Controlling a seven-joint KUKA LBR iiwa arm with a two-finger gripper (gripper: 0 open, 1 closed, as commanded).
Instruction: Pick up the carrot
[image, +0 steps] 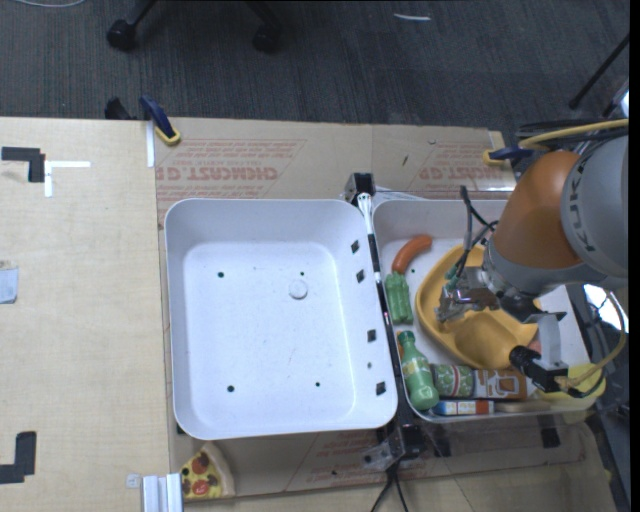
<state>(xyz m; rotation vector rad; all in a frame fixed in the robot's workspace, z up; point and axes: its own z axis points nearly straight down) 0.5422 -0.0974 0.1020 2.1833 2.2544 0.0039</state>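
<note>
Because my arm comes in from the right, my gripper (462, 296) hangs over the middle of the right bin (400, 213), low above a yellow bowl (432, 290) that lies tipped on its side. I cannot tell how my gripper is set; my own wrist hides it, and I see nothing that I could call held. The carrot (411, 251) lies at the bin's upper left, near the wall shared with the left bin (265, 310), slanted, with its upper end toward the bowl's rim. It is apart from my gripper, up and to the left, so I judge the pick not yet made.

Things crowd the left wall and the near edge, likely because they slid there in the shallow tray. Counting them: one carrot; one small green vegetable (399, 298) just below it; one green bottle (416, 372) along the wall; one labelled jar (466, 380) on its side at the bottom, with a flat packet (470, 407) under it; one yellow bowl. The left bin holds one small pale disc (298, 291). On the bench (80, 330) in front lies one toy pizza slice (203, 478).
</note>
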